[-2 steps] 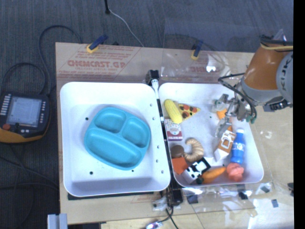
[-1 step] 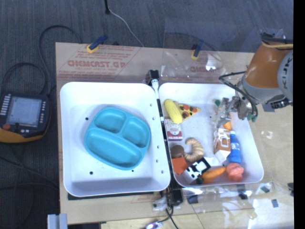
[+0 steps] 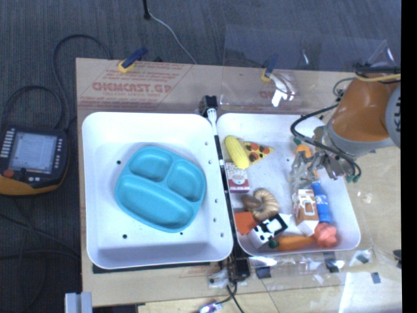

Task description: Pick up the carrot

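From my remote seat I see the claw (image 3: pixel 305 168) hanging low in the right bin (image 3: pixel 281 119), near its right wall; I cannot tell its state from here. Just below it stands a small carton (image 3: pixel 304 206) with a blue bottle (image 3: pixel 321 201) alongside. The carrot (image 3: pixel 294 242) lies along the bin's near edge, touching a pink toy (image 3: pixel 327 234), well apart from the claw. Also in this bin: a corn cob (image 3: pixel 236 152), a pizza slice (image 3: pixel 257 150), a pretzel (image 3: pixel 262 201) and a black-and-white block (image 3: pixel 269 228). The left bin (image 3: pixel 104 240) holds a blue divided plate (image 3: pixel 161 186). Both sit on the counter (image 3: pixel 150 87).
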